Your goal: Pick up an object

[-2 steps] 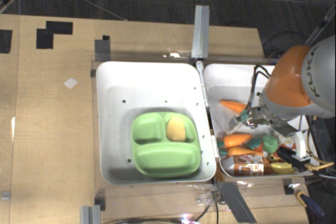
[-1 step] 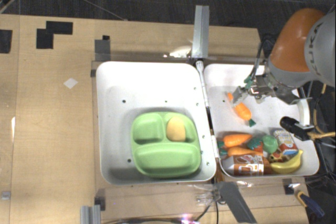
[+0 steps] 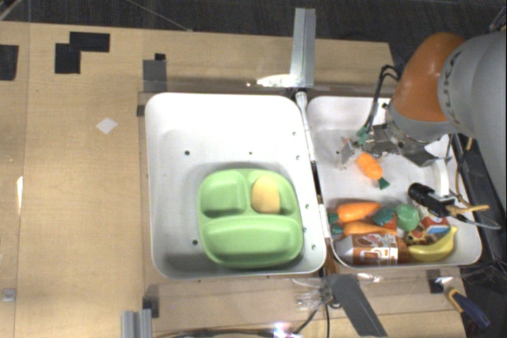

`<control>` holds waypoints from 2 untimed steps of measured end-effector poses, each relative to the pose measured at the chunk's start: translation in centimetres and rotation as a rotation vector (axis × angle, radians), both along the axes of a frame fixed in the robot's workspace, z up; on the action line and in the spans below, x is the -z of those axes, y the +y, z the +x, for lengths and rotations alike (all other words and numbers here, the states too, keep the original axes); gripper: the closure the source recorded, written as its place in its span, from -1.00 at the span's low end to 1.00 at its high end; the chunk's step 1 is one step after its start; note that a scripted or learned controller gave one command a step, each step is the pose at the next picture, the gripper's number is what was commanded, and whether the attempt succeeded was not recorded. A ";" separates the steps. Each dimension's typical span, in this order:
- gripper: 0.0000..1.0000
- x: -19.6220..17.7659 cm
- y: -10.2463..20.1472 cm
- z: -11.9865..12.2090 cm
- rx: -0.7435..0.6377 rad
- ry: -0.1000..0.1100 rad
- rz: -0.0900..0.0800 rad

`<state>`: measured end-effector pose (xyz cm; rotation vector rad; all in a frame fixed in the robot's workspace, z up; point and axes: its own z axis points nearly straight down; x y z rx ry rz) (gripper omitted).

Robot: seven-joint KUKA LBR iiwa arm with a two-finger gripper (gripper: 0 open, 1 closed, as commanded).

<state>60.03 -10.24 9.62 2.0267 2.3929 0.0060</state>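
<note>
My gripper (image 3: 358,146) reaches into the right bin (image 3: 333,119) from the right, low over its middle. A small orange piece (image 3: 368,166) with a green end lies right at the gripper's tip, touching or almost touching it. Whether it is held I cannot tell. Along that bin's front edge lies a pile: two orange carrots (image 3: 356,210), green pieces (image 3: 407,215), a yellow banana (image 3: 434,247) and a brown bottle (image 3: 375,253).
The left bin (image 3: 170,170) bears a green divided plate (image 3: 249,237) with a yellow round fruit (image 3: 266,194) in its upper right compartment. A ridge (image 3: 309,162) separates the two bins. The grey arm with its orange band (image 3: 424,83) hangs over the right bin's far right corner.
</note>
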 end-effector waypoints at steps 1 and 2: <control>1.00 -1.2 0.1 0.2 -0.006 -0.005 -0.001; 1.00 -13.2 7.8 0.6 -0.030 -0.001 0.001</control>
